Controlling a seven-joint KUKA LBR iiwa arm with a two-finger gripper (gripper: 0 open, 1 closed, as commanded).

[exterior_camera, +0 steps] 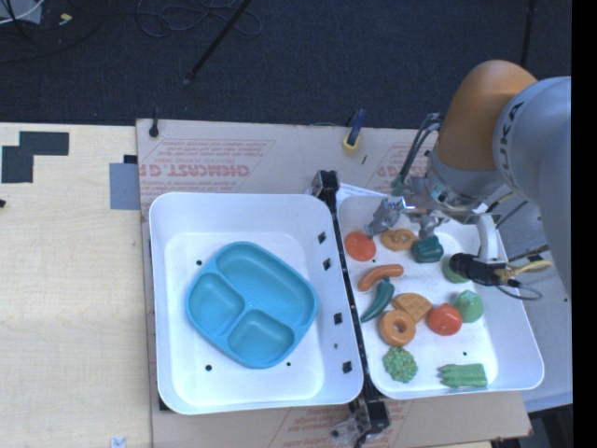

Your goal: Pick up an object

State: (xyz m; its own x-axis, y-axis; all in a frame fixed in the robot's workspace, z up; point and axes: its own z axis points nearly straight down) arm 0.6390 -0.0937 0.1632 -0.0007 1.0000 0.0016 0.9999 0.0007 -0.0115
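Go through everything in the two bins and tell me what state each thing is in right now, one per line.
Gripper: low over the right bin's far end.
Blue tray: flat in the left bin.
Orange donut: lying flat, right bin.
Sausage: on its side.
Broccoli: loose near the front.

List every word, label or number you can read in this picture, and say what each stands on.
"KUKA" partly visible, in dark letters on the grey arm.
Red print on the cardboard behind the bins, upside down: too blurred to read.
More red print on the cardboard's near edge: unreadable.
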